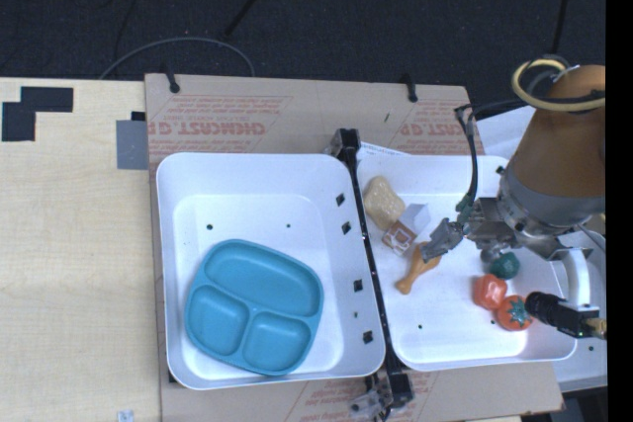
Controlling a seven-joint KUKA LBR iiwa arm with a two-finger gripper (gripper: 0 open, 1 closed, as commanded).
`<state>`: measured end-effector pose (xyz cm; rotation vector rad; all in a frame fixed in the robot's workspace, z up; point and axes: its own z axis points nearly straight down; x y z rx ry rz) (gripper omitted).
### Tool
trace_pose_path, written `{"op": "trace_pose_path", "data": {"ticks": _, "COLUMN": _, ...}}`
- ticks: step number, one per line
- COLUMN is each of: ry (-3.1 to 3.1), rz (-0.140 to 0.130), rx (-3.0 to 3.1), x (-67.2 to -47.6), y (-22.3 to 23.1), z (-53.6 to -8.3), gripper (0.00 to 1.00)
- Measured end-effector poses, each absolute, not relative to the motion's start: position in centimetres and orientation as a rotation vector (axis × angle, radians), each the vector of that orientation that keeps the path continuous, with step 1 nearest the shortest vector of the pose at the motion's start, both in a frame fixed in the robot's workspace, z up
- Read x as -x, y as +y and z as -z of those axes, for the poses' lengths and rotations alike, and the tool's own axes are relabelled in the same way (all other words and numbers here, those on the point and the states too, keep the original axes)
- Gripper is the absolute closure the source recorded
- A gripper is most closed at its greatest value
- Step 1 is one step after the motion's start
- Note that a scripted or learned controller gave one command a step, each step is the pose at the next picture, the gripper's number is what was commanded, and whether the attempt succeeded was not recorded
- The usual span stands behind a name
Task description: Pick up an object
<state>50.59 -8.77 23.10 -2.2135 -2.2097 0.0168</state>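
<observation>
End effector [442,240] low in the right bin [435,351], just above the tan wooden piece [416,274]; grip state cannot be told. Risk: clutter is tight, so closing here could nudge the tan piece or pinch its neighbour. Count, right bin: one beige lump [383,201], one small brown-white block [399,237], one teal ball [506,265], two red-orange pieces [489,291]. Left bin: one blue divided tray [255,306].

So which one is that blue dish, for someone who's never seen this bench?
Find the two white bins; take the left bin, away from the arm. The blue dish lies flat on its floor, a rounded tray split into three compartments, and the sole blue thing there.
</observation>
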Motion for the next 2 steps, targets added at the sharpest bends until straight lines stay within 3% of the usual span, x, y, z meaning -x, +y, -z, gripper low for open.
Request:
{"op": "trace_pose_path", "data": {"ticks": 1, "ry": -2.219, "rz": -0.004, "rx": 2.218, "x": -50.8, "y": -8.8, "z": -23.7, "gripper": 0.00}}
{"op": "trace_pose_path", "data": {"ticks": 2, "ry": -2.217, "rz": -0.007, "rx": 2.216, "x": -50.5, "y": -8.6, "z": -19.4, "gripper": 0.00}}
